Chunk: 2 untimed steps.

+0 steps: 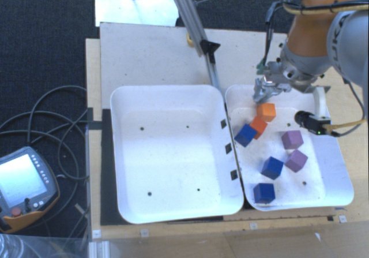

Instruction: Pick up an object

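You see the end effector (264, 96) poised just above the small orange cube (266, 112) in the right-hand shallow white bin (334, 176), finger state unclear.

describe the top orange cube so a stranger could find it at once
Look in the right bin, at its far end under the gripper. The orange cube sits there, touching a darker orange cube just nearer the camera. It's the lighter one, farthest back.
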Tool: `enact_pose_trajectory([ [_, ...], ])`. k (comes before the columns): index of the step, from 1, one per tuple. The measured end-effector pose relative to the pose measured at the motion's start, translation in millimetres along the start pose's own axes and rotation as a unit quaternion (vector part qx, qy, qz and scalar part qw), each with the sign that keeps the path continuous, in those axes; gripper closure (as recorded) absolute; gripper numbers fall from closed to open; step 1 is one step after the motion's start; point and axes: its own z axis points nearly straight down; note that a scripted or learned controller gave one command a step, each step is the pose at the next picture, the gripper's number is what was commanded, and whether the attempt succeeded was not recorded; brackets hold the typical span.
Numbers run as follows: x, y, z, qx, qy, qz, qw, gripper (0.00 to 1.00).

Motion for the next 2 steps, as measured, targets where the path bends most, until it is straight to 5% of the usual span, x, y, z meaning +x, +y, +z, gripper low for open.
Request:
enact_pose_trajectory([
  [2,115,-21,-15,0.000,0.000,-0.001,1.0000,1.00],
])
